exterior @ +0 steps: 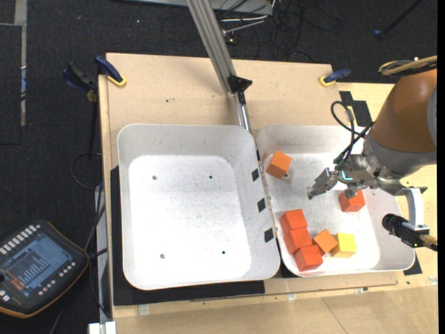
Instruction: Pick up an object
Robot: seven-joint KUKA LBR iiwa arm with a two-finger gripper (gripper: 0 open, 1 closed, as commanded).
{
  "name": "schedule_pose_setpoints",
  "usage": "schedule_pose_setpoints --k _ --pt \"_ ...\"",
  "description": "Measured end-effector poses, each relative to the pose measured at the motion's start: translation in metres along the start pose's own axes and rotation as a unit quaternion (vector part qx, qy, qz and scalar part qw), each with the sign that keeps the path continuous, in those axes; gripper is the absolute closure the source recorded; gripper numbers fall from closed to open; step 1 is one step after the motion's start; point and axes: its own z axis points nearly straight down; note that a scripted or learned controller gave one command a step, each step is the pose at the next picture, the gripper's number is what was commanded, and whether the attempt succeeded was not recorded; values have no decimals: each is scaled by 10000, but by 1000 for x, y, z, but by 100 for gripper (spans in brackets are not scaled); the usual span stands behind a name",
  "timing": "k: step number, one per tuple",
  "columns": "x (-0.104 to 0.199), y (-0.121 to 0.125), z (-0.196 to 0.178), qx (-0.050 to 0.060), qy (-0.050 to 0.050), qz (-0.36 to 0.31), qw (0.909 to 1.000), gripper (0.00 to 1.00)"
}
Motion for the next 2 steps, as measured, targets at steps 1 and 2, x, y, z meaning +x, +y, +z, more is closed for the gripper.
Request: schedule_pose_setpoints --k 1,2 --pt "0 1 -2 -19 -3 8 10000 0" --pt "4 6 60 9 2 11 10000 0"
